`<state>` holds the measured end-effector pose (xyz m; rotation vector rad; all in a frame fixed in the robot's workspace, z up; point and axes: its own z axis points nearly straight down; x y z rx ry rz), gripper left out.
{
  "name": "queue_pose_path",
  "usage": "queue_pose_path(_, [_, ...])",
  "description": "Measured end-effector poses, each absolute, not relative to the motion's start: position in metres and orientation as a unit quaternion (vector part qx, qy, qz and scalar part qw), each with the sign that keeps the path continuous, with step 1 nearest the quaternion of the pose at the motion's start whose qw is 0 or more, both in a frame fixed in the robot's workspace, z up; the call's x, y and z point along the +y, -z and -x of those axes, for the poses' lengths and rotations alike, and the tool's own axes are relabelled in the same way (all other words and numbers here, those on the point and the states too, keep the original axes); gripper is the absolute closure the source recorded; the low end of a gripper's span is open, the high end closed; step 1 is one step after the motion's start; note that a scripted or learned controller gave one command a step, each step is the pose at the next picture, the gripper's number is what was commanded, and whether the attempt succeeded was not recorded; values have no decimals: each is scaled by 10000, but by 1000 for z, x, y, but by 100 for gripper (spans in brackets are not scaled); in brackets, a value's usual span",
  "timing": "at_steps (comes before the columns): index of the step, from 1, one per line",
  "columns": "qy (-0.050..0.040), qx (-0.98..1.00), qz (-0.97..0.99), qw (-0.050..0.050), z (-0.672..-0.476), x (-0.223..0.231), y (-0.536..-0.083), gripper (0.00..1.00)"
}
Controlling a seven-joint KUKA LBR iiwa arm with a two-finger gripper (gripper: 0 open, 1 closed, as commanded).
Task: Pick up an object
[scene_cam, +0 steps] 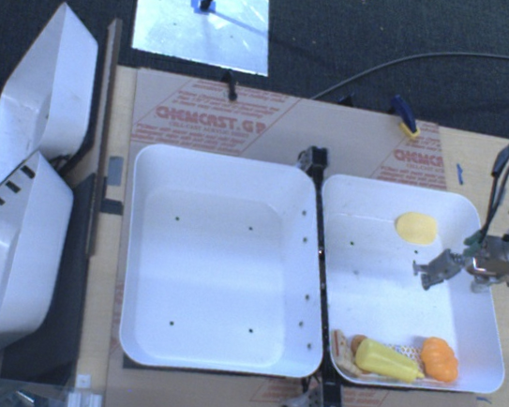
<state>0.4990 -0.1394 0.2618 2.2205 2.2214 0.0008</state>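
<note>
The tool (429, 274) hangs over the right white bin (355, 289), and whether it's open or closed can't be told from here. Nearest candidate looks like the flat pale-yellow disc (416, 229), just to its far-left. The yellow banana-shaped toy (386, 361) and round orange fruit (440, 359) sit along the near wall.

Two white bins (231, 171); four objects (388, 360) in the right one.

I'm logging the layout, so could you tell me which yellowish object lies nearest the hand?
The flat pale-yellow round disc, alone near the right bin's far side; the elongated yellow plastic piece lies along the near wall.
</note>
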Motion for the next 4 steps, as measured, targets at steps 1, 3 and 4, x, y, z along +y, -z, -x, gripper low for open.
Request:
queue_pose_path(1, [0, 7059, -7083, 11, -505, -193, -267, 0])
queue_pose_path(3, [-18, 7088, -7054, 15, -531, -129, -278, 0])
queue_pose_path(4, [1, 7057, -7085, 8, -544, -196, -274, 0])
